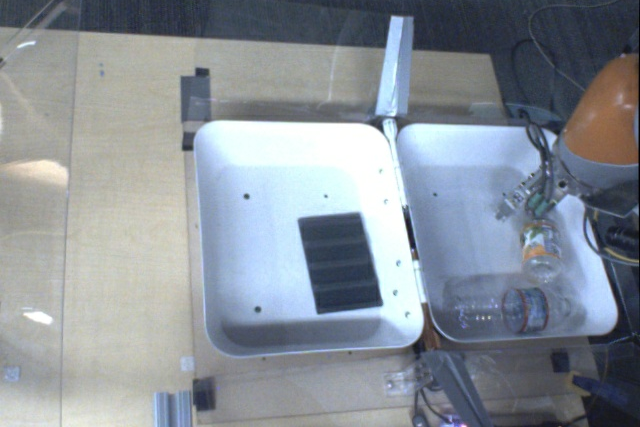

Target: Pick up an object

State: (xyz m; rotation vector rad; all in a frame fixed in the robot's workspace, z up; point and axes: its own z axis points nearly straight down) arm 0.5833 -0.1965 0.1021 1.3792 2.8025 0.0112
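Note:
My gripper hangs over the right side of the right bin, under the grey wrist with its orange band. A small clear bottle with an orange label sits directly below the gripper, touching it or nearly so; whether it is gripped cannot be made out. A larger clear plastic bottle with a blue label lies on its side along the front wall of the right bin. In the left bin, a black ribbed rectangular block lies flat, right of centre.
A grey post stands upright behind the seam between the two bins. Cables run along the right of the bench. Black brackets sit by the left bin's corners. The right bin's left half is bare white floor.

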